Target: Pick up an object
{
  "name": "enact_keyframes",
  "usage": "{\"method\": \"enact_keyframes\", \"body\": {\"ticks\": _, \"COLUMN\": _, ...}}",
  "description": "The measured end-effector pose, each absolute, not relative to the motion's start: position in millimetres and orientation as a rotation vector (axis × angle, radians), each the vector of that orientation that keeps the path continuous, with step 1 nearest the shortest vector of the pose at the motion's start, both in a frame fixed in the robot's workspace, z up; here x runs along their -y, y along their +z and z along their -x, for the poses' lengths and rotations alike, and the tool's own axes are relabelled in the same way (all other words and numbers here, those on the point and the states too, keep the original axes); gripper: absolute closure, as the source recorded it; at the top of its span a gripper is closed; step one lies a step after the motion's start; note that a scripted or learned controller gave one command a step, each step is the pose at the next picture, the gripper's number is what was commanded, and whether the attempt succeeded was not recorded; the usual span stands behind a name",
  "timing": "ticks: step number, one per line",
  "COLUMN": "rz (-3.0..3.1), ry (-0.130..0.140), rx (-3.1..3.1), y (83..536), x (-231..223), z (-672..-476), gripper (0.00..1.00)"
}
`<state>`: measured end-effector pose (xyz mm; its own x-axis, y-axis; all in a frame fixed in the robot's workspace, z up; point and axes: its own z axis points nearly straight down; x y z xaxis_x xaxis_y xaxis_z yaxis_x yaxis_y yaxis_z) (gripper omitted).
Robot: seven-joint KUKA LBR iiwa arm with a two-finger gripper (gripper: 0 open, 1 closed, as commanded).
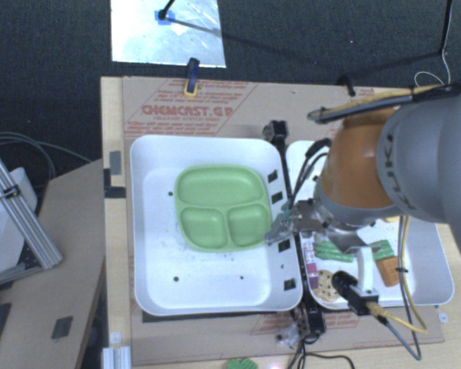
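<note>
On the left, a pale side table (61,237) stands next to the tabletop (117,283), and some metal bars (15,214) lean over it. Dark carpet (46,52) covers the floor behind, and a shiny silver sheet (167,21) lies on it.

A brown cardboard sheet (192,106) with red letters lies flat on the tabletop under both bins. A small clamp (191,78) with a yellow tip sits at its far edge.

The left bin (207,283) is white. A green tray (220,207) with three sections lies flat in it, near the middle and a bit to the right.

The gripper (283,229) is low down at the green tray's right edge, just where the two bins meet. It looks like it is touching the tray's rim or is just beside it, but I cannot tell which. The gripper looks small and grey here, and I cannot tell how it is set or if it has hold of anything.

The big arm (415,160), grey with an orange part, reaches in from the right and covers most of the right bin (438,275). Under it peek out a round spotted thing (326,284), a pink and white strip (311,264), a green piece (382,247) and an orange-brown piece (388,271). They are partly hidden and hard to name. Black and yellow cables (392,321) trail near the front edge.
</note>
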<state>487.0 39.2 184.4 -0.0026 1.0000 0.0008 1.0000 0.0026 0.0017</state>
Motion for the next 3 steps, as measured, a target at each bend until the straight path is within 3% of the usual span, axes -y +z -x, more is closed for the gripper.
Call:
{"method": "enact_keyframes", "body": {"ticks": 1, "rz": -2.224, "ry": 0.001, "rx": -2.213, "y": 185, "x": 37, "z": -512.7, "gripper": 0.00}}
{"method": "enact_keyframes", "body": {"ticks": 2, "rz": -2.211, "ry": 0.002, "rx": -2.236, "y": 184, "x": -56, "z": -485.7, "gripper": 0.00}}
{"method": "enact_keyframes", "body": {"ticks": 3, "rz": -2.225, "ry": 0.000, "rx": -2.211, "y": 185, "x": 36, "z": -506.9, "gripper": 0.00}}
